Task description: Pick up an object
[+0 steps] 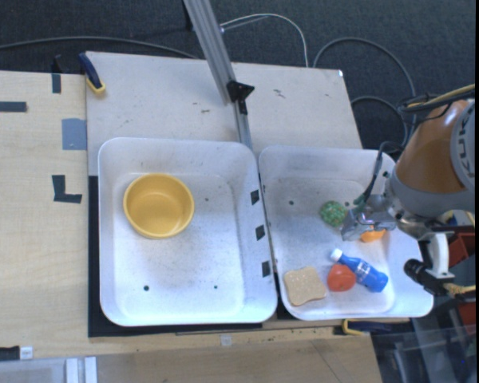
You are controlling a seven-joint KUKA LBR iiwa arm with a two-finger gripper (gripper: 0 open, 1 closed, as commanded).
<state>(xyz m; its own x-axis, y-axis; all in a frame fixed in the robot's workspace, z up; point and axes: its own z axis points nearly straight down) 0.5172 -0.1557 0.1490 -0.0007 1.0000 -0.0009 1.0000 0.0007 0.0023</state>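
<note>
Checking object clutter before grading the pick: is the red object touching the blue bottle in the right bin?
Touching. The camera view shows the red object pressed against the blue bottle with no white floor of the right bin visible between them.

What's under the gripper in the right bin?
An orange object pokes out beneath the gripper, mostly covered by it, so its shape can't be told. A green ball sits just left of it, on the right bin floor.
</note>
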